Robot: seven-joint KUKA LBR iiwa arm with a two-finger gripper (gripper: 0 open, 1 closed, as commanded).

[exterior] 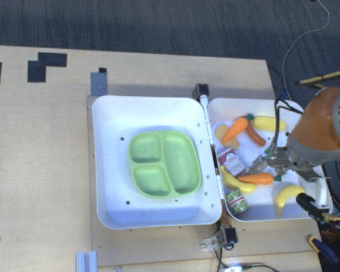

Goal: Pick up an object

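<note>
The left white plastic bin (110, 152) holds a green three-compartment tray (164, 163); the right white bin (272, 214), beside it, holds the toy food. There the metal gripper (262, 164) hovers just above a small orange plastic carrot (256, 179) lying on a yellow plastic banana (238, 183). Whether it is spread or closed, I cannot tell. The crowding is the risk: the carrot could roll off or the banana get nudged.

A green three-compartment plate (164, 164) is sitting in the middle of the left white bin (110, 152), well apart from the gripper (264, 166). Black tape patches (45, 66) are lying on the wooden bench (39, 169), farther off still. A thin cable (306, 33) is trailing over the grey carpet (158, 10) beyond it.
</note>
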